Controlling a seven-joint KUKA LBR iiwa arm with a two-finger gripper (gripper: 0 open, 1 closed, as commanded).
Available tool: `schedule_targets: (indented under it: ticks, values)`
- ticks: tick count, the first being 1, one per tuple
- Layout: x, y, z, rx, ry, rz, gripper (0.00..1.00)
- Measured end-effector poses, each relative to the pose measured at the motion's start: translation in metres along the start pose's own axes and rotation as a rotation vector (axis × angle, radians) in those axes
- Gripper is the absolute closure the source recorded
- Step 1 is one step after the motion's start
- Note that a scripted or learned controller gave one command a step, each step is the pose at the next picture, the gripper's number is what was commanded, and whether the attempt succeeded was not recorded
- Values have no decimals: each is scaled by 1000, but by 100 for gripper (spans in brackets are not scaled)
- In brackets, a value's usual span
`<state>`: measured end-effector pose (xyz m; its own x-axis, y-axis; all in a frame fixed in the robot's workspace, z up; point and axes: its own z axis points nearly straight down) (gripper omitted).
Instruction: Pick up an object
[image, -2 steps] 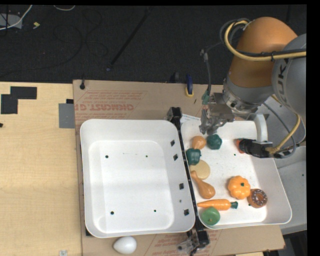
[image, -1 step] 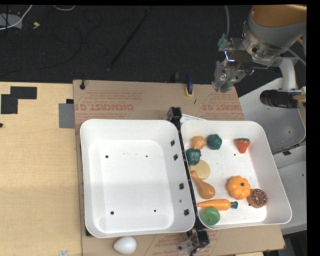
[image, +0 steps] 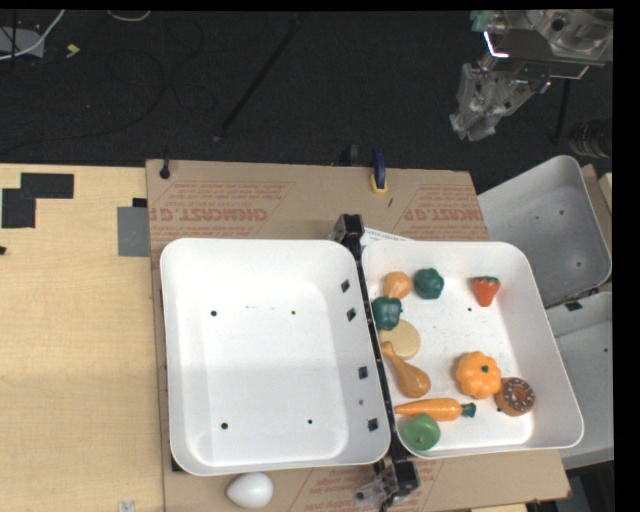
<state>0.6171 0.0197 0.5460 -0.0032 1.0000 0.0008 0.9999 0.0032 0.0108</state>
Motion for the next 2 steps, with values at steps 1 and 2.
schedule_targets:
  ticks: [1, 2]
  values:
    - [-21, 22, 240, 30, -2, 5, 100]
    - [-43, 1, 93, -2, -2, 5, 100]
